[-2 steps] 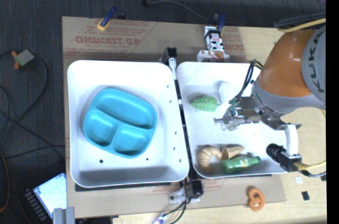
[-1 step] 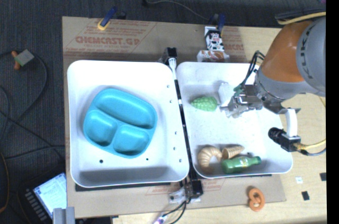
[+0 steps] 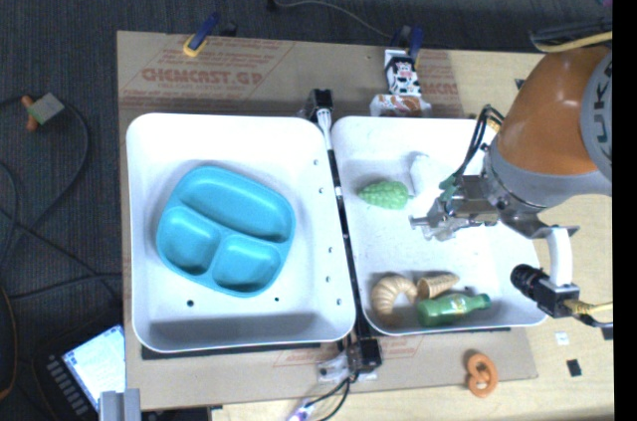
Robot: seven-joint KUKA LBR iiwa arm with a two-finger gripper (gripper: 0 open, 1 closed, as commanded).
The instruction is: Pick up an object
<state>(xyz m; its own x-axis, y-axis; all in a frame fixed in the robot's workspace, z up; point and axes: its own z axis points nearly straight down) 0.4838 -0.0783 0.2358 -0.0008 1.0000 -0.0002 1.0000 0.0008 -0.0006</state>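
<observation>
Where the arm (image 3: 557,125) reaches in from the right, its pincer (image 3: 436,222) hangs over the middle of the right bin (image 3: 453,135); whether it is released or clenched cannot be told, and nothing is seen in its grasp; just to its left lies a green knobbly object (image 3: 384,194), apart from it; a white object (image 3: 418,168) lies just above; near the bin's front wall rest 3 things close together, a tan shell-like piece (image 3: 394,294), a tan cone (image 3: 437,285) and a green bottle (image 3: 453,308); the left bin (image 3: 149,135) holds a blue 3-compartment tray (image 3: 225,228); an orange ring (image 3: 482,372) lies on the bench (image 3: 249,71) in front.
</observation>
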